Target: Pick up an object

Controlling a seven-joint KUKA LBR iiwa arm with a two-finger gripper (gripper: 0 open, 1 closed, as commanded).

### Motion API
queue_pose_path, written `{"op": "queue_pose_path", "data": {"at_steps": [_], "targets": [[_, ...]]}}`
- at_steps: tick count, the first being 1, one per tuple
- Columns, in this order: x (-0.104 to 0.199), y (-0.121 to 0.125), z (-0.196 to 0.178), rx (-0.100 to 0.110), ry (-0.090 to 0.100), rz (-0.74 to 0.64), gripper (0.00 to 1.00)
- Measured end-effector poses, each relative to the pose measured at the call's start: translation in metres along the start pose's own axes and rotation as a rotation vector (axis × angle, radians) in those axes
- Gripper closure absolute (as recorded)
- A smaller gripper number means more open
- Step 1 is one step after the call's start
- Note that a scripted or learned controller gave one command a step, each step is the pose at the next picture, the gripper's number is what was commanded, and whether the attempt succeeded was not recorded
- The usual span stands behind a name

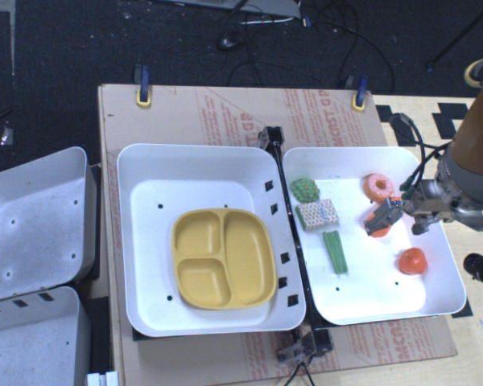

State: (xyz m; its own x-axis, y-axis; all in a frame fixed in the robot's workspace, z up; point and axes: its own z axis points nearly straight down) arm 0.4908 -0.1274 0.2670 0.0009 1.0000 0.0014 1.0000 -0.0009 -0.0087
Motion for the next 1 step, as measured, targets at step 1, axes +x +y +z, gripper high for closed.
{"op": "queue_pose_path", "data": {"at_steps": [1], "targets": [[0.0002, 0.0015, -0.0038, -0.008, -0.001, -0.002, 0.0]]}}
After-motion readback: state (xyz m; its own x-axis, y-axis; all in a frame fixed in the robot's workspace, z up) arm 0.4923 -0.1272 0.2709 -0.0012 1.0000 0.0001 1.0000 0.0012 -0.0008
